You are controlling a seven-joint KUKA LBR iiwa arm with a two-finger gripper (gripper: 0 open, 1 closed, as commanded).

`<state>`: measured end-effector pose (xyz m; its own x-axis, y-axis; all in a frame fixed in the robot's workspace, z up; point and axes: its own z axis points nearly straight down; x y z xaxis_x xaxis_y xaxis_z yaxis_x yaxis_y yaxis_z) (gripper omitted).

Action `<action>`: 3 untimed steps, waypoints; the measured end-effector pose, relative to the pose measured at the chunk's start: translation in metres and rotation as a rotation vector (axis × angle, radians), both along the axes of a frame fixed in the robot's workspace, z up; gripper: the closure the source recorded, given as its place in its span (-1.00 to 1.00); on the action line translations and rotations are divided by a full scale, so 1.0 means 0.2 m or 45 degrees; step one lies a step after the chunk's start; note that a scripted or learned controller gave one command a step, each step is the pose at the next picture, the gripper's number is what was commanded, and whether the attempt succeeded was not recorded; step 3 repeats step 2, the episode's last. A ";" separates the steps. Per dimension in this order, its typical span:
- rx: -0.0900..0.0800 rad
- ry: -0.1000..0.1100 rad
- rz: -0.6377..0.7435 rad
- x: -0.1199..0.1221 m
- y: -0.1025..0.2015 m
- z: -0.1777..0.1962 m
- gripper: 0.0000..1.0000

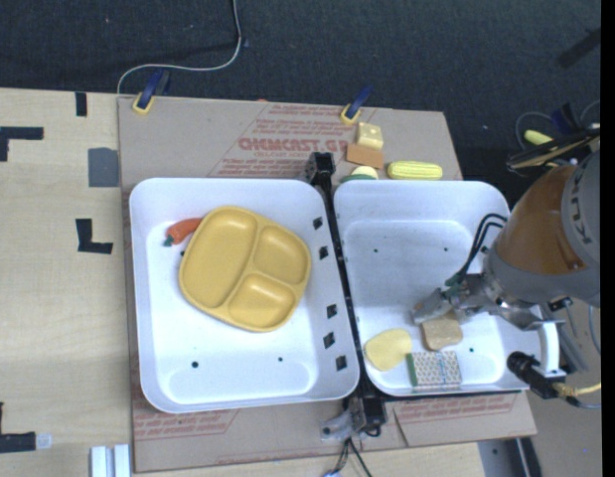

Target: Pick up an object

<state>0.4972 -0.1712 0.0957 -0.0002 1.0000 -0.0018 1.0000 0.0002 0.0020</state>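
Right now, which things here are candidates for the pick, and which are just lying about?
In play, right bin:
- gripper
- tan block just below it
- pale yellow piece
- green patterned pad

Lying about:
- yellow divided plate and orange item, left bin
- yellow corn and small blocks on cardboard

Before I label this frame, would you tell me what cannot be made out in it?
- Gripper in the camera view: too small and blurred to tell whether its fingers are open or touch the tan block.
- Orange item: mostly hidden under the yellow plate.
- Objects behind the right bin: the pale round one is partly cut off by its rim.
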 end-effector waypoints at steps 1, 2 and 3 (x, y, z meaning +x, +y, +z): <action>0.004 -0.003 0.010 -0.07 0.40 0.54 1.00; 0.002 0.001 0.008 0.28 0.74 0.44 1.00; 0.002 0.001 0.008 0.28 0.74 0.44 1.00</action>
